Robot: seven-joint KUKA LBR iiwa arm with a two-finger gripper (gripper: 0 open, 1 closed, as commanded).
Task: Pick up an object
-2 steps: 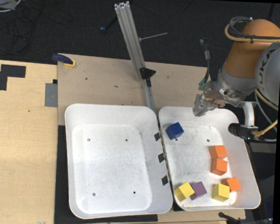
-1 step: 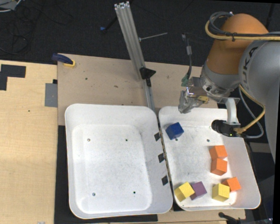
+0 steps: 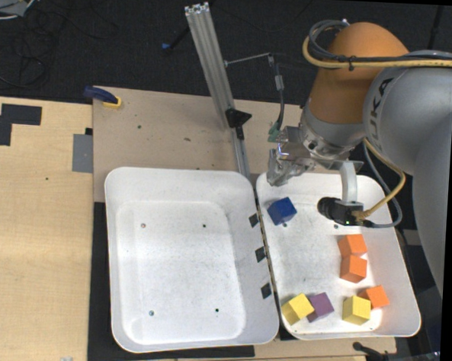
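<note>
Nearest the lens, along the lower rim of the right bin (image 3: 400, 325), sits a cluster of small blocks: a yellow cube (image 3: 298, 307) touching a purple cube (image 3: 321, 305), then another yellow cube (image 3: 356, 309) with a small orange block (image 3: 378, 296) just beside it. Further up the same bin lie two orange cubes (image 3: 353, 257), one touching the other. The left bin (image 3: 134, 185) holds no blocks.

Near the top of the right bin, close to the wall shared with the left bin, a blue cube (image 3: 282, 210) lies tilted. The gripper (image 3: 286, 172) hangs just above and behind it, apart from it; whether the jaws are wide or narrow cannot be told at this angle, and nothing is seen between them. The grey arm (image 3: 413, 111) reaches in from the right.

The step in hand looks like the approach, the blue cube being the likely target. The next move calls for lining up over the cube and descending without nudging it against the bin wall.
</note>
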